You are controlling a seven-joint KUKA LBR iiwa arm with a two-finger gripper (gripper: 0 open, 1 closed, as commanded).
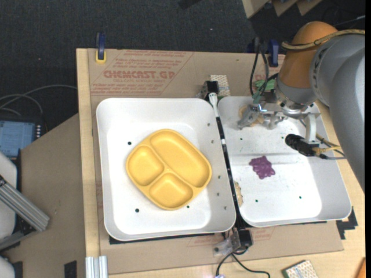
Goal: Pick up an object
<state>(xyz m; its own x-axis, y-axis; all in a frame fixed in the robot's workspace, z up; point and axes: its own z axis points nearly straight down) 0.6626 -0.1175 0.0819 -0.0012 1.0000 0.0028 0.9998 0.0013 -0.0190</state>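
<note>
— Purple lump [262, 167] lay mid-floor in the right bin [324, 208], at six o'clock from the gripper [258, 118], apart from it, with no clear long axis.
— Claw spread or pressed together?
— Couldn't tell. The floor was flat and bare around the lump. The yellow plate [168, 168] sat at nine o'clock, in the left bin [116, 120].

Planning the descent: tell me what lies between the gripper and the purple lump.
In the camera view, bare white floor of the right bin separates the gripper from the purple lump.
</note>
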